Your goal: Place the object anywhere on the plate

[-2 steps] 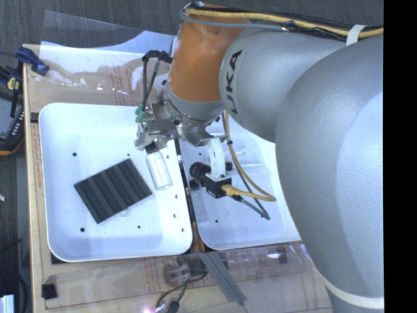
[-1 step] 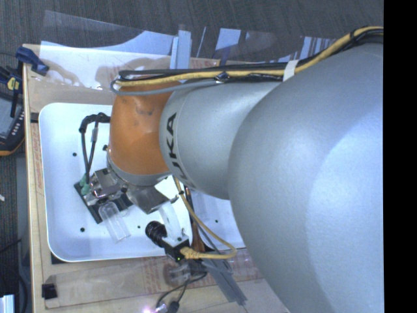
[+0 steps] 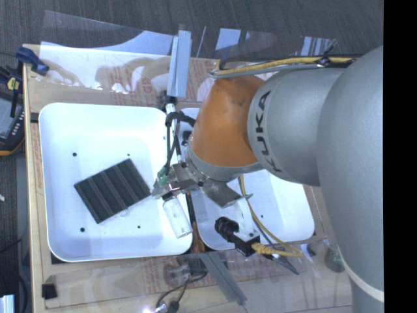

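Note:
A dark ribbed rectangular plate [image 3: 112, 189] lies tilted in the left bin [image 3: 58, 129], towards its middle. My gripper [image 3: 171, 186] hangs over the wall between the two bins, just off the plate's right corner. A small clear, bottle-like piece [image 3: 177, 217] sits right below the gripper at the left bin's right edge. I cannot tell whether it is held or is part of the gripper. The arm's orange band and grey body hide most of the right bin [image 3: 293, 220].
A black knob with a yellow cable [image 3: 228, 230] hangs over the right bin's front part. A clear upright panel [image 3: 179, 64] stands behind the bins. A black and yellow device [image 3: 8, 119] lies off the bench at the far left.

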Tool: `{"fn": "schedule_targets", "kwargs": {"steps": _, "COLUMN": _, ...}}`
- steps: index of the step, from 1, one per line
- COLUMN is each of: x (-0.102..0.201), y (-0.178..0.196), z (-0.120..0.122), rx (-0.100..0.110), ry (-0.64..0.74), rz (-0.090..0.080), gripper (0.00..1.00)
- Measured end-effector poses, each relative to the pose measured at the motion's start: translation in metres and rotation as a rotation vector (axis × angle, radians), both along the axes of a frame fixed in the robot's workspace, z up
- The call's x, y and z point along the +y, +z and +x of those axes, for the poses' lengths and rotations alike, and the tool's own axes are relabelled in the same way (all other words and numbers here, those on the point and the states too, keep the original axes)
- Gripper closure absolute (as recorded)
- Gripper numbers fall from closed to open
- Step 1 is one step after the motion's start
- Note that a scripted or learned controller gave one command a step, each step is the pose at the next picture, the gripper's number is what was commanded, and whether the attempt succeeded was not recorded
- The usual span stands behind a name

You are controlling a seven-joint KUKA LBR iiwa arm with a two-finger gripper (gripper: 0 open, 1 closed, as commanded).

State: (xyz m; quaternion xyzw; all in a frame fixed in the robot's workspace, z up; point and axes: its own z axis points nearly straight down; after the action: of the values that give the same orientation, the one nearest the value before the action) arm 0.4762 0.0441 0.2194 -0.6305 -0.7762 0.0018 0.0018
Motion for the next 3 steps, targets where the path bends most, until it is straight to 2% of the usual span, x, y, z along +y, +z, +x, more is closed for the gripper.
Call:
{"fn": "schedule_targets", "kwargs": {"steps": 1, "x": 0.061, "y": 0.118, "z": 0.031, "rx": -0.006, "ry": 0.208, "rz": 0.002, "gripper": 1.0}}
{"fn": "schedule_targets", "kwargs": {"steps": 2, "x": 0.117, "y": 0.223, "z": 0.0, "rx": -0.005, "ry": 0.001, "rz": 0.002, "gripper": 1.0}}
{"fn": "schedule_targets", "kwargs": {"steps": 3, "x": 0.144, "y": -0.038, "z": 0.012, "rx": 0.003, "ry": -0.282, "rz": -0.006, "gripper": 1.0}}
